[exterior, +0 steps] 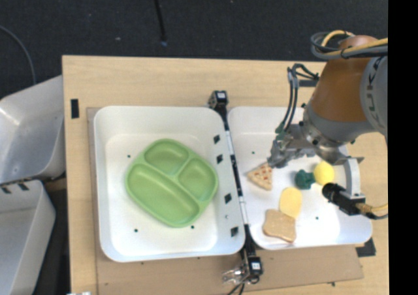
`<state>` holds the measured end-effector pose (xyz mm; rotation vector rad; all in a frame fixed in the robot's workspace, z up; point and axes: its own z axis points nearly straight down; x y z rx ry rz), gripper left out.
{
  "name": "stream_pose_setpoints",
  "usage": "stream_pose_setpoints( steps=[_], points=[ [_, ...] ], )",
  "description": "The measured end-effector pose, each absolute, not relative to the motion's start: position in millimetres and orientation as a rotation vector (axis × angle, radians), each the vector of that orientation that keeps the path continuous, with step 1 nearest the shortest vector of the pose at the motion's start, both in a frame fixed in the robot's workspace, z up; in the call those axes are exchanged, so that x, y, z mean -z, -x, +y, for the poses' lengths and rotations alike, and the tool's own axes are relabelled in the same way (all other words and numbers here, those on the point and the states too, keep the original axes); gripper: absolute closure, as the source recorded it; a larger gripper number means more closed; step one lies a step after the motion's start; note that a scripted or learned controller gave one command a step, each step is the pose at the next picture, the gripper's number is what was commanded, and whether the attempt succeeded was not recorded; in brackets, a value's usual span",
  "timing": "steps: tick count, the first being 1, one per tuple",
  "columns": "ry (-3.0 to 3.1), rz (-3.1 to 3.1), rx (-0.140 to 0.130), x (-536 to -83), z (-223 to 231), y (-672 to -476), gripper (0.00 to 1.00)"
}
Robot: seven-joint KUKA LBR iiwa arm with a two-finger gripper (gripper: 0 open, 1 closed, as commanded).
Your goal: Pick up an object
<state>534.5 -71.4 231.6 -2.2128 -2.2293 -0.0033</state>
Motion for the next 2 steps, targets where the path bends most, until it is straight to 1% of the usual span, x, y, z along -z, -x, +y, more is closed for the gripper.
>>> stream_pose_setpoints(
  steps=[1,2],
  points=[
    [2.213,-2.231,0.004,-233.7,-18.1,-561.7,1.0],
    [2.215,-2.23,0.001,-227.1,32.9,-580.2,1.0]
  ],
)
